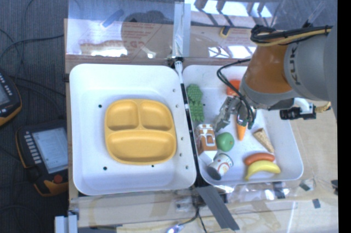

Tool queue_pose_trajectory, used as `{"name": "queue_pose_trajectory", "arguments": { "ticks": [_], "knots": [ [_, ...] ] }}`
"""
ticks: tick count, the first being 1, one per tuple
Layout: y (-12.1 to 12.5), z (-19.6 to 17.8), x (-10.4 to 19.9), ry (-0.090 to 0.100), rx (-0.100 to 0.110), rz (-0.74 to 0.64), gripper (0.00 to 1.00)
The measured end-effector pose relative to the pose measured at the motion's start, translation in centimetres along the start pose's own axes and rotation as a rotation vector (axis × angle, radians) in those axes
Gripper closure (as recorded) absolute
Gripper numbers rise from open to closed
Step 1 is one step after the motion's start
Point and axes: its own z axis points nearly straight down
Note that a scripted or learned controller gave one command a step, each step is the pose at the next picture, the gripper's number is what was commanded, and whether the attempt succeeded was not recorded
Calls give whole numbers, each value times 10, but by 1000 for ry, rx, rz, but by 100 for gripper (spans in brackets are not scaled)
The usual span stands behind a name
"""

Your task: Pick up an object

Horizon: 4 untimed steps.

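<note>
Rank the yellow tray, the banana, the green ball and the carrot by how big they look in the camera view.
1. yellow tray, by far the largest.
2. banana.
3 and 4. green ball and carrot look about alike; the tool hides part of the carrot, so I won't rank them.

The right-hand shallow white bin [293, 163] is holding all the pickable objects. A knobbly green vegetable piece [195, 102] is lying lengthwise at its 10 o'clock. A small orange carrot [241, 130] is pointing downward near the centre, and a round green ball-like fruit [225, 141] is sitting at the carrot's 8 o'clock. An orange-and-white box [205, 137] is lying just beside the fruit at its 9 o'clock. A tan wedge [264, 139] is resting at 3 o'clock. A red sausage [259, 158] and a yellow banana [261, 169] are lying touching at 5 o'clock, and a tipped white cup [219, 164] is lying at 7 o'clock.
</note>
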Motion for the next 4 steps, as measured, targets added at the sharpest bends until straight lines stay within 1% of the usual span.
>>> {"name": "queue_pose_trajectory", "arguments": {
  "ticks": [1,2,3,4],
  "knots": [
    [2,2,2,7,-2,-3,0],
    [-29,1,53,6,-5,-45,0],
    [1,2,18,12,2,-24,0],
    [-47,0,59,-1,-6,-88,0]
  ]
}}
